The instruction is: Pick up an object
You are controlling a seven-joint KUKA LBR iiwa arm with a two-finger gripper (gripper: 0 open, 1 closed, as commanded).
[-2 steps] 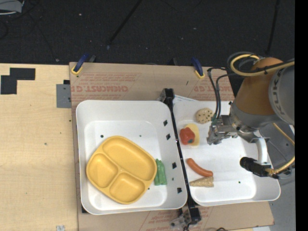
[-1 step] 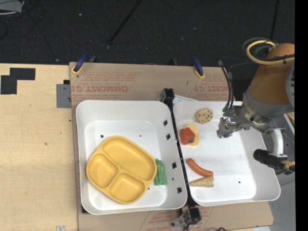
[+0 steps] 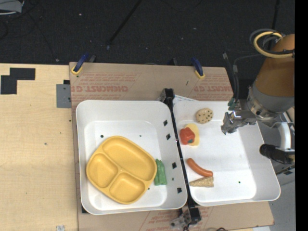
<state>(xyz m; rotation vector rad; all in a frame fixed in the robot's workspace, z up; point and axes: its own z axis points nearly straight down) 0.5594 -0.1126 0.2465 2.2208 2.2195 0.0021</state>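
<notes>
- The gripper [image 3: 230, 124] hangs over the upper right part of the right bin [image 3: 262, 186], on the end of the grey arm [image 3: 273, 88] with its orange band; nothing shows between its fingers, and whether they are spread or pressed together I cannot tell.
- The cookie [image 3: 204, 115] lies in the right bin, left of the gripper and slightly above it, near but apart from it.
- A yellow slab with a red piece on top [image 3: 189, 135] sits left of the gripper and a little lower, below the cookie and close to the divider between the bins.
- The sausage [image 3: 199, 167] lies below and left of the gripper, well apart from it, tilted with its right end lower.
- A tan wedge [image 3: 202, 182] lies just under the sausage, farthest of the right bin's things from the gripper.
- The left bin [image 3: 84, 119] is well left of the gripper, across the divider; in it lies a yellow tray [image 3: 121, 170] with three compartments.
- A green piece [image 3: 160, 173] lies against the tray's right edge, between the tray and the divider.
- Both bins rest on a sheet of cardboard [image 3: 134, 81], held at its far edge by two clamps [image 3: 197, 67].
</notes>
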